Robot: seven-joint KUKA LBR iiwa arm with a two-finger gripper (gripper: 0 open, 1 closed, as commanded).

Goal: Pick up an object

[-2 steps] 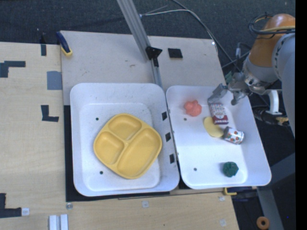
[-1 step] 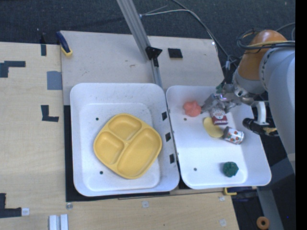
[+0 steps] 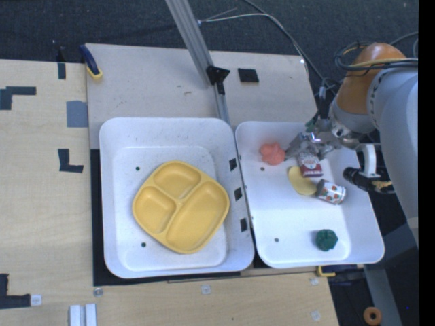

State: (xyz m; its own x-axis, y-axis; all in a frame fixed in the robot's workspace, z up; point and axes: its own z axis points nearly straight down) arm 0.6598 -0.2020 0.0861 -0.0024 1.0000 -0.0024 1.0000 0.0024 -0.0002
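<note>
**Gripper low in the right bin**

The gripper [image 3: 311,156] is down among the objects; I cannot tell its state. Just below it lie a yellow piece [image 3: 300,181] and a can [image 3: 332,193]. A red lump [image 3: 272,153] sits left, a green ball [image 3: 327,239] farther below.

A pale wooden bench [image 3: 41,182] fills the lower and left part of the view, marked with dark tape patches [image 3: 76,113]; a lighter board [image 3: 156,87] lies across it; a slanted grey metal rail [image 3: 194,36] crosses the board from above; beyond lies dark carpeted floor [image 3: 306,5] with thin cables [image 3: 272,19] trailing over it; light is even.
</note>
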